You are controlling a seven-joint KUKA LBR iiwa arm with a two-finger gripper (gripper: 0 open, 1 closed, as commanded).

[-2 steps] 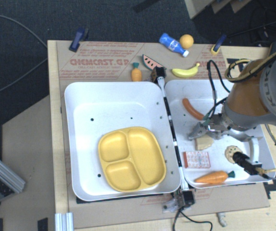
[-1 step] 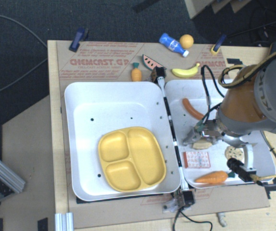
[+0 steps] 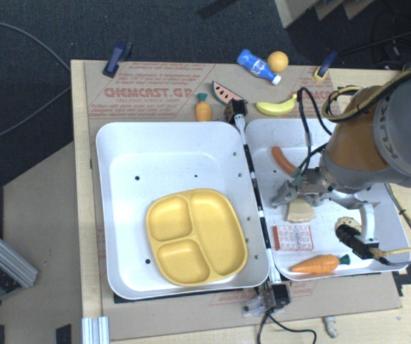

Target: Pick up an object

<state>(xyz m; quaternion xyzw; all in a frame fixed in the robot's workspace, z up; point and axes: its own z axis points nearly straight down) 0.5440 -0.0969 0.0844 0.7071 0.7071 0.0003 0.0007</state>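
- Two bins on my bench: the left bin just has a yellow divided plate in it, so nothing over there matters for this grab.
- Right bin is where the action is. My gripper sits low over its middle, and the beige block lies right below the tips, touching or nearly so, hard to call from this slant.
- Whether I'm spread wide or pinched, I honestly can't tell; nothing visibly sits in my grasp.
- Red sausage lies just up from me, red-and-white card and carrot further toward the near edge, carrot's long axis running left-right.
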